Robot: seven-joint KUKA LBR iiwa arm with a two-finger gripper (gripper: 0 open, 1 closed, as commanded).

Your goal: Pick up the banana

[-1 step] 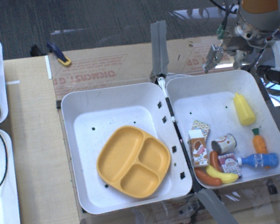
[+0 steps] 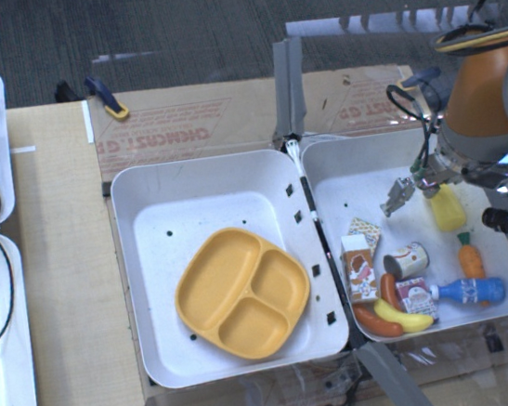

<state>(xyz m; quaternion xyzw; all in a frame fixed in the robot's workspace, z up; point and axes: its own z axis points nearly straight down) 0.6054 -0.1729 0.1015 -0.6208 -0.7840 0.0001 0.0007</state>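
The banana [image 2: 404, 315] is small and yellow and lies at the front of the right bin [image 2: 325, 173], resting against a red sausage [image 2: 374, 322] and a small red packet [image 2: 416, 295]. My gripper [image 2: 398, 197] hangs over the middle-back of that bin, well behind the banana and just left of a yellow lemon-like toy [image 2: 446, 210]. It looks open, and nothing sits between its fingers. The grey arm with its orange band [image 2: 483, 95] comes in from the right.
Crowded around the banana are a brown carton [image 2: 360, 272], a tin can [image 2: 408, 259], a blue bottle [image 2: 469, 291], a carrot [image 2: 470, 262] and a cracker [image 2: 364, 229]. The left bin [image 2: 148, 250] holds a yellow divided plate [image 2: 243, 293].
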